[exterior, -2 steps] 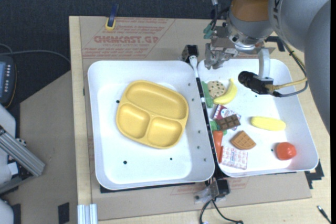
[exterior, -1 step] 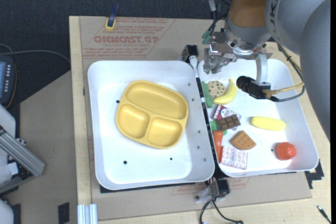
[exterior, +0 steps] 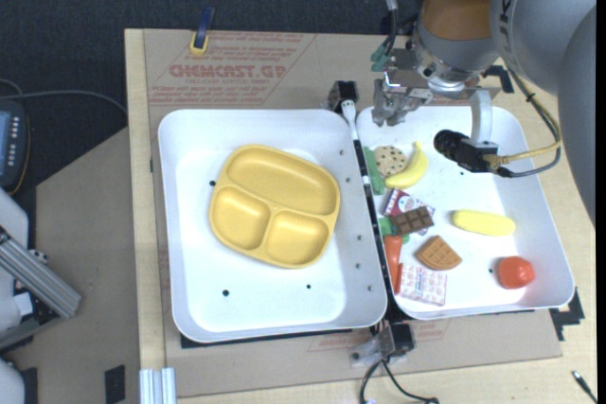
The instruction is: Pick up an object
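Note:
The right bin (exterior: pixel 540 203) holds several small items: a round cookie (exterior: pixel 384 158), a banana (exterior: pixel 410 167), a brown chocolate bar (exterior: pixel 413 221), a tan waffle piece (exterior: pixel 437 254), a long yellow piece (exterior: pixel 484 222), a red tomato (exterior: pixel 514 272) and an orange carrot (exterior: pixel 393 256). My gripper (exterior: pixel 391 112) hangs over the far left corner of that bin, just beyond the cookie and banana. I see nothing in it.
The left bin (exterior: pixel 189 232) holds a yellow divided plate (exterior: pixel 275 205). A red and white packet (exterior: pixel 423 285) lies at the right bin's near left corner. A black part with a cable (exterior: pixel 464 149) hangs from the arm over the right bin's far side.

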Controlling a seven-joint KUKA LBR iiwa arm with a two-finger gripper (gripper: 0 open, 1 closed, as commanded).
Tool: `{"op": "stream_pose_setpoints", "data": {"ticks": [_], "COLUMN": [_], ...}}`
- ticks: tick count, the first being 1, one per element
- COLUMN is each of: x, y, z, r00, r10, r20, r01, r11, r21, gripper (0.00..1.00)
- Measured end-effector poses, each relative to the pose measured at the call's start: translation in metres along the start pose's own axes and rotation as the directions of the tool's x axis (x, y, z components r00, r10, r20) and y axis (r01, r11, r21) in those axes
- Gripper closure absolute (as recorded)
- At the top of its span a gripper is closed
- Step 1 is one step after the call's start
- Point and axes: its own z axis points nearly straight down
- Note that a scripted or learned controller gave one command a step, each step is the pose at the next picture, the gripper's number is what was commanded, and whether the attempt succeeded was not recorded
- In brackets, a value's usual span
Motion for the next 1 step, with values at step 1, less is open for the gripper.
{"op": "stream_pose_setpoints", "data": {"ticks": [1], "x": [0.0013], "y": [-0.0005], "z": [0.0019], "r00": [1.000], "r10": [0.000], "r20": [0.000], "r01": [0.000], "r11": [1.000], "r21": [0.003], "gripper": [1.00]}}
